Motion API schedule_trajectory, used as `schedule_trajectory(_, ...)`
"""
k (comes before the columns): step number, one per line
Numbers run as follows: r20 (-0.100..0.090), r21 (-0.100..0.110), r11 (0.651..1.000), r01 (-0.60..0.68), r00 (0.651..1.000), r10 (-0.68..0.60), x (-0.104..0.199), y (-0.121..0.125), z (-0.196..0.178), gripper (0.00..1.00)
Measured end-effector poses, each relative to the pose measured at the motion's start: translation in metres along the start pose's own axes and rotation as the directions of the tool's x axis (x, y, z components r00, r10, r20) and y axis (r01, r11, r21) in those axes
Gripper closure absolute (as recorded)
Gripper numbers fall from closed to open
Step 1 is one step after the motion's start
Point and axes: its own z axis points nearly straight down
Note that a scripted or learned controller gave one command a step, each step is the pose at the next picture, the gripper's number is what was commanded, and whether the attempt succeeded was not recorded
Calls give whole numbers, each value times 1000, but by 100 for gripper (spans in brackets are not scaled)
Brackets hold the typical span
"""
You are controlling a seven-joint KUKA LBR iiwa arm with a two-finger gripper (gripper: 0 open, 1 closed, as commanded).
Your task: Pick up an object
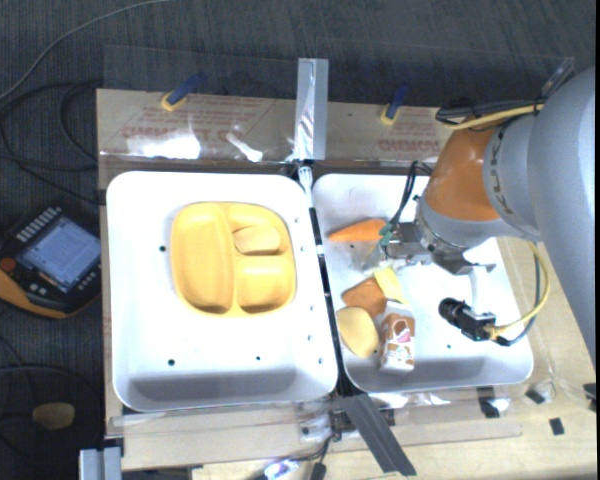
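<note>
Over the right bin (500, 368), the claw (392, 251) hangs low amid crowded food: carrot (355, 232) just beside, carton (398, 340) and round bread (356, 331) nearer the camera. Its spread I cannot tell (wrist hides it). Crowding could make it pinch edges and slip.

A yellow divided tray (230, 258) lies in the left bin (140, 298). In the right bin (500, 353), the hand (395, 245) sits just beside a carrot (355, 232), above a small carton (398, 339).
</note>
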Motion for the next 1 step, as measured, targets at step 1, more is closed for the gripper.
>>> schedule_trajectory(1,0,14,981,193,981,-193,-72,6,-7,100)
